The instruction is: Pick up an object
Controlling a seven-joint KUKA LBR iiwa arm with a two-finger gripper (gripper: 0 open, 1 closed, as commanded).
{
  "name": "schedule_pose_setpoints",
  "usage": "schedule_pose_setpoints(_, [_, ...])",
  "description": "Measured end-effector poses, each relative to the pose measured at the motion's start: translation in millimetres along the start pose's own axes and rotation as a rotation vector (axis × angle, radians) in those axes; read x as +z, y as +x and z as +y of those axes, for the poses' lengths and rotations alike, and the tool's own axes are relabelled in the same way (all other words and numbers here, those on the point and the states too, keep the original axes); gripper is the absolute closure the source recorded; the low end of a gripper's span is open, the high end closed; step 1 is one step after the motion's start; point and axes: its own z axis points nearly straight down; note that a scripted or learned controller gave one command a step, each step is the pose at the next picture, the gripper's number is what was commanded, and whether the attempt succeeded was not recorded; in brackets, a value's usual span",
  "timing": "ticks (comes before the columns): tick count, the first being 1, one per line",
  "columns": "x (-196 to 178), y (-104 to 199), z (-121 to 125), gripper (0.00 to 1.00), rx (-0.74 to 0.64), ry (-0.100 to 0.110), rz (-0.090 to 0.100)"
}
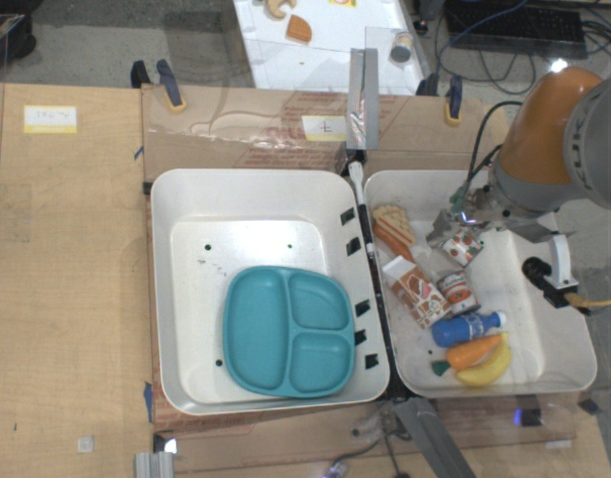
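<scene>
A grey KUKA arm with an orange band reaches low into the right-hand bin [574, 366] on the bench, its gripper [459, 223] poised directly above a small red-and-white packet [464, 250], the likeliest target of the pick. Whether the gripper is spread or closed cannot be told: its metal tip merges with the glossy packet beneath, and contact between the two is equally unclear. To the gripper's left lies a tan, bread-like item [392, 229]; below and left are a red-and-white carton [413, 297] and a small can [457, 292]; farther below sit a blue bottle [467, 328], an orange carrot-like piece [477, 352] and a yellow banana [490, 367]. Well to the left, a teal divided plate [286, 332] lies in the other bin [176, 267]. The risk appears to be a glancing grip: the crumpled, tilted packet could slide aside or slip out on lifting, and the crowded neighbours could be nudged. The wrist's bulk hides part of the bin floor behind it.
</scene>
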Motion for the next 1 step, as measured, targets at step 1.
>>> schedule_pose_setpoints(1, [-103.8, 19.2, 33.7, 1.00, 0.057, 0.008, -0.001])
